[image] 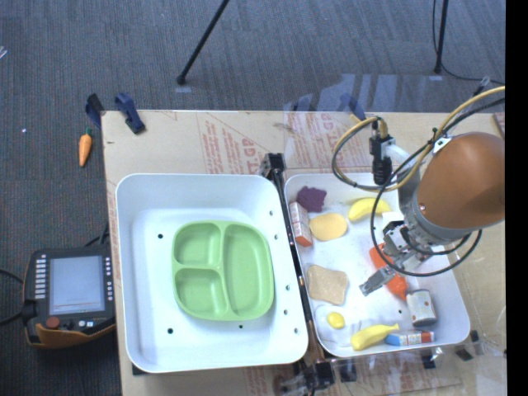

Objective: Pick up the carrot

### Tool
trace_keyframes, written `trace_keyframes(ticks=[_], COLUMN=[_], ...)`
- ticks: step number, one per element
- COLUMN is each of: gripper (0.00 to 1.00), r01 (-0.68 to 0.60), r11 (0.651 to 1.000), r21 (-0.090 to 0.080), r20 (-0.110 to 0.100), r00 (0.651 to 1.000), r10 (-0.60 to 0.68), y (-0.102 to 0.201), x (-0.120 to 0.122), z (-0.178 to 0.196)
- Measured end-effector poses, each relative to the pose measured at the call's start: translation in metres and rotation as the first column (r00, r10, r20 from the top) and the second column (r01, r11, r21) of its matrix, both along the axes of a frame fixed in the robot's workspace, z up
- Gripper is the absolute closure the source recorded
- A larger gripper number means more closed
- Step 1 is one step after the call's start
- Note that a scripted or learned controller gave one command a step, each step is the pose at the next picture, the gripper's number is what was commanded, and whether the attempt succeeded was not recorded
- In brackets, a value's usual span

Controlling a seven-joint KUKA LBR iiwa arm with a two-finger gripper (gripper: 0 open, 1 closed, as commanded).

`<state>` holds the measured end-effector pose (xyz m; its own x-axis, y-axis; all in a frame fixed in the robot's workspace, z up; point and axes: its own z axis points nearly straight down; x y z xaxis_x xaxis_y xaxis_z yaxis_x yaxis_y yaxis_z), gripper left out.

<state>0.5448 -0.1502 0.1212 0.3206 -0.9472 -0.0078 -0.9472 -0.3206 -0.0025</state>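
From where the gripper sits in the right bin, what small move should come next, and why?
Probably a short descent and then close. The gripper hangs right at the carrot, whose orange body shows on either side of the fingers in the right bin, but no grasp is visible.

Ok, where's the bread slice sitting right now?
In the camera view the bread slice lies in the right bin, toward its left side, below a pale yellow oval piece and above a small yellow piece.

Orange carrot (388,272); green tray (223,271)
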Motion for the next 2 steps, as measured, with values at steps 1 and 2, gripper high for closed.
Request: trace_keyframes(ticks=[1, 2], gripper=[0.0, 0.0], r01=[0.194, 0.195], r11=[0.981, 0.981], r21=[0.0, 0.002], r20=[-0.002, 0.001], r00=[0.981, 0.981], r10=[-0.194, -0.195], y=[0.002, 0.059], x=[0.025, 0.069], z=[-0.018, -0.008])
